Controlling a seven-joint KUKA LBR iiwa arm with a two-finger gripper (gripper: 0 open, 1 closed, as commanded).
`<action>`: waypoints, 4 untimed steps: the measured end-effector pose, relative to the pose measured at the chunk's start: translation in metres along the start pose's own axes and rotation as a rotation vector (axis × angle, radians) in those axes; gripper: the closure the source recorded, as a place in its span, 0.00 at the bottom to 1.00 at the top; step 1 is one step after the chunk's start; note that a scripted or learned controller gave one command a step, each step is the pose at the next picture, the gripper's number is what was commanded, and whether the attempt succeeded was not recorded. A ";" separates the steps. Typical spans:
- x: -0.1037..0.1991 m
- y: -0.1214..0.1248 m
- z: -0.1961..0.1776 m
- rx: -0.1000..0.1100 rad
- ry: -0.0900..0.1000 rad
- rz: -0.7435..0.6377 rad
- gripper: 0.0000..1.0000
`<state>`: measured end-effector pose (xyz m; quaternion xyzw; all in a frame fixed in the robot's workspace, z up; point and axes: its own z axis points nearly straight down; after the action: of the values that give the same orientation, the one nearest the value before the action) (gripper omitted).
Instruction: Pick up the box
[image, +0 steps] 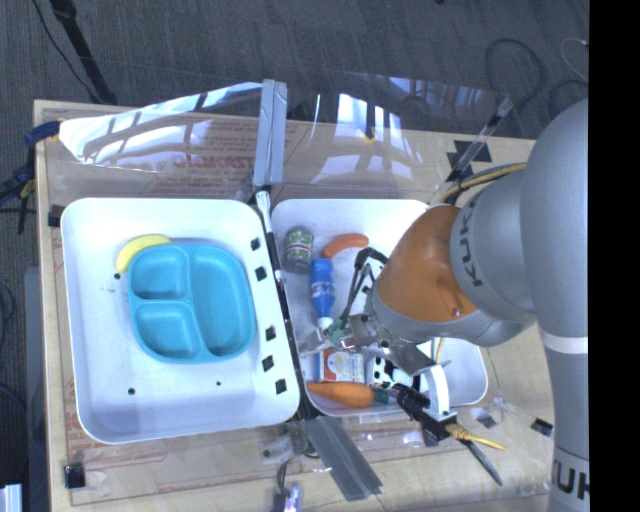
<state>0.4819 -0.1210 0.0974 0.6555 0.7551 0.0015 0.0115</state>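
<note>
Camera view: one box (345, 364), one bottle (321, 285), hand (372, 352) over box, grip unclear.

Plastic and metal finishes

Smooth glossy plastic is seen on both white bins (90, 400) and the blue divided tray (190, 300); the arm's orange band (425, 275) looks satin-smooth.

The gripper (368, 352) is lowered over the box (345, 364) (partly hidden) in the right bin (470, 378), beside a carrot (340, 394).
</note>
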 end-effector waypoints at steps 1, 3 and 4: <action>0.004 0.001 -0.008 0.004 0.009 -0.013 1.00; -0.004 -0.004 0.003 0.011 0.009 -0.022 0.00; -0.003 -0.001 -0.007 0.009 0.011 -0.030 1.00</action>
<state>0.4809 -0.1238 0.1045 0.6440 0.7650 0.0015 0.0045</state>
